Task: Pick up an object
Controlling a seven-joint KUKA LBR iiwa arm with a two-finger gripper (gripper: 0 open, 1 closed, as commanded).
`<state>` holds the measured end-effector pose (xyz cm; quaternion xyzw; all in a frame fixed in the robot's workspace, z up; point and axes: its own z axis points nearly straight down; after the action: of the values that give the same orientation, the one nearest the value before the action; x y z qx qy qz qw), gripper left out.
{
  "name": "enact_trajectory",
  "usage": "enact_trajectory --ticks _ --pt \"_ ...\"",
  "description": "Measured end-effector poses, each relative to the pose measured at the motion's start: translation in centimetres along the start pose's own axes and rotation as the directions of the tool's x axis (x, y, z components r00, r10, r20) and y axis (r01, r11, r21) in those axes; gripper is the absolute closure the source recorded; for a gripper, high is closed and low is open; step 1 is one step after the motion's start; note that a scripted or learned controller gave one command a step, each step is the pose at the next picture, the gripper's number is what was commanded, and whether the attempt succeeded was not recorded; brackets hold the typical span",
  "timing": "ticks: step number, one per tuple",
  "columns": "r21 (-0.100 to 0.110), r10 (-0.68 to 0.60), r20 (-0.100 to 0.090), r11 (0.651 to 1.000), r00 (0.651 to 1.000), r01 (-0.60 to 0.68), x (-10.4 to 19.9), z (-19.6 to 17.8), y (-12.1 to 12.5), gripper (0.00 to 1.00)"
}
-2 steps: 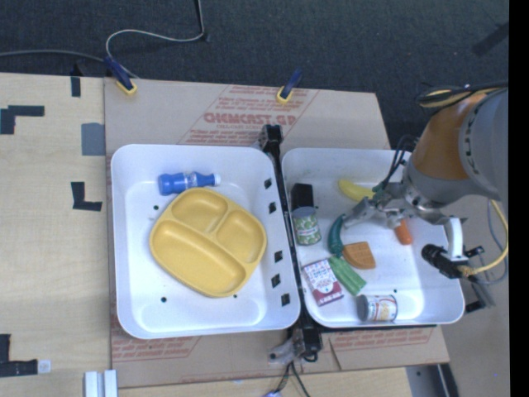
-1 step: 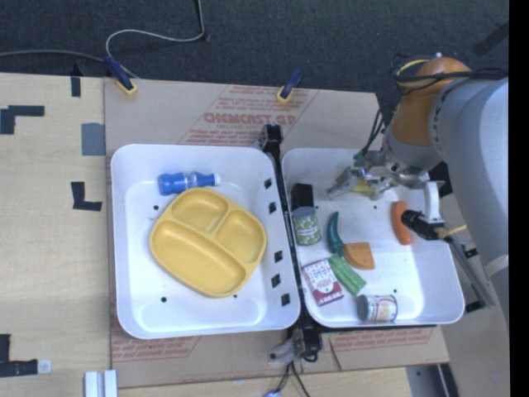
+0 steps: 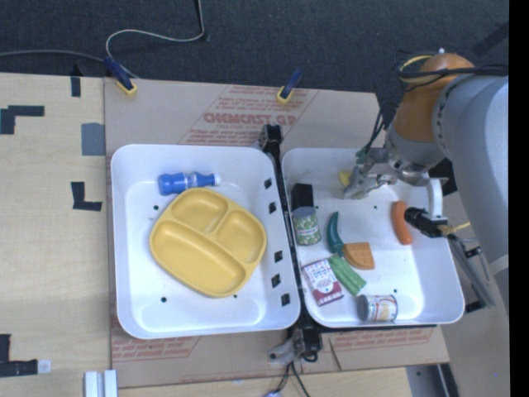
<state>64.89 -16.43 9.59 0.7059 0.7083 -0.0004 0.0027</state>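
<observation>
Objects for picking lie in the right bin: a green-lidded jar and a black block at its 9 o'clock wall, a dark green pod just right of the jar, an orange wedge near the centre, a red-and-white card and a light green piece toward 7 o'clock, a small can on its side at 6 o'clock, and a carrot at 3 o'clock. A small yellow bit sits at 12 o'clock.

The gripper hangs over the bin's 12 o'clock area, just beside the yellow bit (whether they touch is unclear); I cannot tell how it is set, and nothing shows between its tips. The arm, orange band uppermost, comes in from 2 o'clock.

The left bin holds a yellow divided plate near its centre and a blue bottle lying at the plate's 11 o'clock, close to its rim. Both bins rest on cardboard.
</observation>
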Motion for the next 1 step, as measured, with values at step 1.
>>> enact_trajectory --ticks 1 --pt "0.001 -0.001 0.002 1.000 1.000 0.001 -0.01 -0.99 -0.01 1.00"
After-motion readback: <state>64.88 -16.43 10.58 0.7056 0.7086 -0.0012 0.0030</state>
